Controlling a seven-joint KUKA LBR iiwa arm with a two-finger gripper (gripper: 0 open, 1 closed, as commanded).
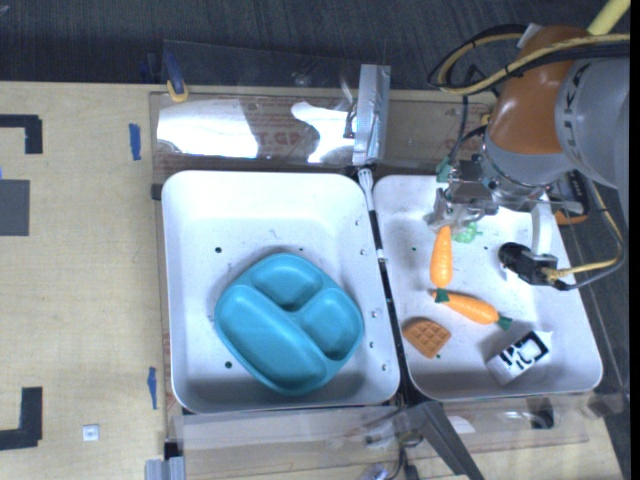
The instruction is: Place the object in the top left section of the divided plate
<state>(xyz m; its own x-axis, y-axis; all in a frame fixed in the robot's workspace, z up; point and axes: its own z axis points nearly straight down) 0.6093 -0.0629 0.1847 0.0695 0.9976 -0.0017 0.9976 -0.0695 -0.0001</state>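
Two shallow white plastic bins side by side – left bin (190,208), right bin (575,353). Smooth blue divided plate (290,321), rounded, three sections, in left bin. Grey arm with orange band, gripper (460,213) low over right bin's top. Upright orange carrot (441,255) – long axis vertical, green end up at the fingertips; grasp cannot tell. Second carrot (468,308) lying slanted, green end lower right. Ridged brown waffle (427,336). Small black-and-white block (520,353).
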